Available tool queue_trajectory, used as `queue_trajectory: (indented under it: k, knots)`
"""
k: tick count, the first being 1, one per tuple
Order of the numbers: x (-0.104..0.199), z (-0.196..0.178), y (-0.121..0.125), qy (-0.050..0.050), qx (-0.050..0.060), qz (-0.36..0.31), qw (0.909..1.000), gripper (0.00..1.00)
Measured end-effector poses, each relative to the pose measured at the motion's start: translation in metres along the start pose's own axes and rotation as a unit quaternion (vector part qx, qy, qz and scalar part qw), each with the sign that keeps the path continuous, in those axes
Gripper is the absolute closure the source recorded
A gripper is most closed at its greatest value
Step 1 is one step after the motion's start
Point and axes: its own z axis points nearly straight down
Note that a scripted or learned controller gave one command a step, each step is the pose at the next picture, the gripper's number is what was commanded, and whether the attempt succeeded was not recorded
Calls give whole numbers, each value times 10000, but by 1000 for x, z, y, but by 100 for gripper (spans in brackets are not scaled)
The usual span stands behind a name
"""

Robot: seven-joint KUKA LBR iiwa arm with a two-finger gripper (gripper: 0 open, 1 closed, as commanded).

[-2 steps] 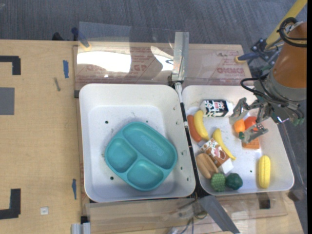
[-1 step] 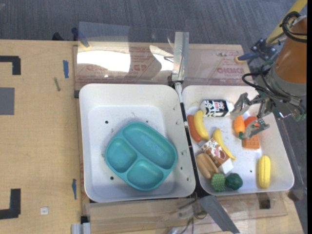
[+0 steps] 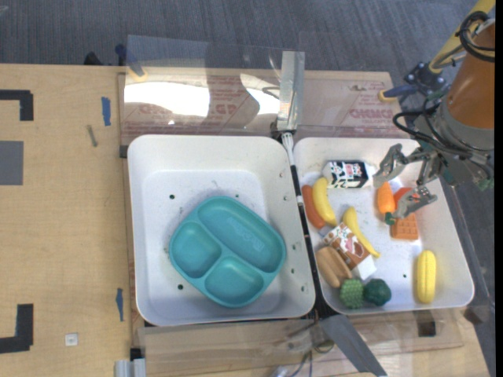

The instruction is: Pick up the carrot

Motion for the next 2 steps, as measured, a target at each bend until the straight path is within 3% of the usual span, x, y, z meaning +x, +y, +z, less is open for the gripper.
queue_trajectory:
  k: [1, 2]
  knots:
    - [37, -23, 57, 73, -51, -1523, 9883, 100]
    - [35, -34, 57, 38, -36, -1508, 9886, 100]
